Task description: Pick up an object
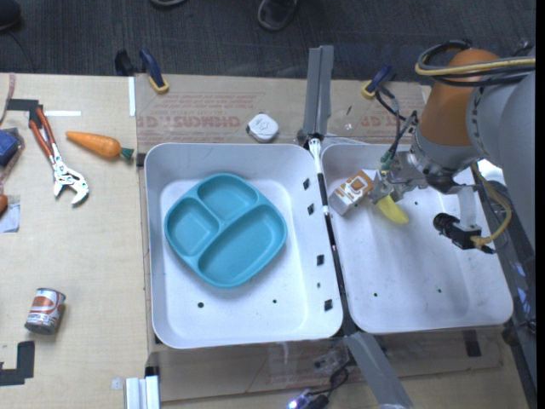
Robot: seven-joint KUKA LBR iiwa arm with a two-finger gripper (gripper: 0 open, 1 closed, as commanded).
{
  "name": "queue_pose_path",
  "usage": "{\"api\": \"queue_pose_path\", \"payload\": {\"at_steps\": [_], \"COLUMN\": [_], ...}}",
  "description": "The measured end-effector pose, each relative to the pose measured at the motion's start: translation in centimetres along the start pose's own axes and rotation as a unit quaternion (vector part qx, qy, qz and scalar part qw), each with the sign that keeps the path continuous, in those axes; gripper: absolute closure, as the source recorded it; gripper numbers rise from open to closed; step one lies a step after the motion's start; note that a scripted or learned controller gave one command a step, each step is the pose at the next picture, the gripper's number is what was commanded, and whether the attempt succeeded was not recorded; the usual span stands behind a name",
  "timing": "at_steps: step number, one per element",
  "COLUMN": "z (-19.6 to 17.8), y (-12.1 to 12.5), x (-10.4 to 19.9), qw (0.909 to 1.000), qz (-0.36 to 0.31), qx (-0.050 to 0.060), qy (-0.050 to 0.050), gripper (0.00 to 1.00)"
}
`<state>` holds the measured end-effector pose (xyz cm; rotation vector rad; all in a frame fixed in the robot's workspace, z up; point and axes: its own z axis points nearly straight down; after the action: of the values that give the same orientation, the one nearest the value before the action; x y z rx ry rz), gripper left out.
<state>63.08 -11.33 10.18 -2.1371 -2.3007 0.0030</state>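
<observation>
In the right bin [417,284], near its far left corner, a small brown and white carton [350,192] lies tilted. Just to its right is a yellow banana-like piece [394,211]. My gripper [387,186] hangs low between the two, touching or almost touching the top of the yellow piece, and the arm's grey wrist and orange band rise behind it to the right. Nothing is visibly lifted off the bin floor.
The left bin [230,318] holds a blue divided plate [226,228]. On the bench to the left lie a carrot [95,145], a red-handled wrench [55,162] and a small can [44,309]. A white round item [263,127] sits behind the bins.
</observation>
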Motion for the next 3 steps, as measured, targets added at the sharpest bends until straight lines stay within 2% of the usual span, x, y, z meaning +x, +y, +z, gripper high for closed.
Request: {"api": "queue_pose_path", "payload": {"at_steps": [1, 2, 3], "z": [-15.2, -15.1, -1.7], "y": [-0.4, -0.5, 0.1], "x": [-1.3, -1.2, 0.0], "qw": [1.0000, 1.0000, 0.9991], "qz": [-0.003, -0.003, -0.040], "qx": [-0.002, -0.001, -0.014], "qy": [-0.001, -0.001, -0.003], "gripper": [1.00, 0.00, 0.00]}}
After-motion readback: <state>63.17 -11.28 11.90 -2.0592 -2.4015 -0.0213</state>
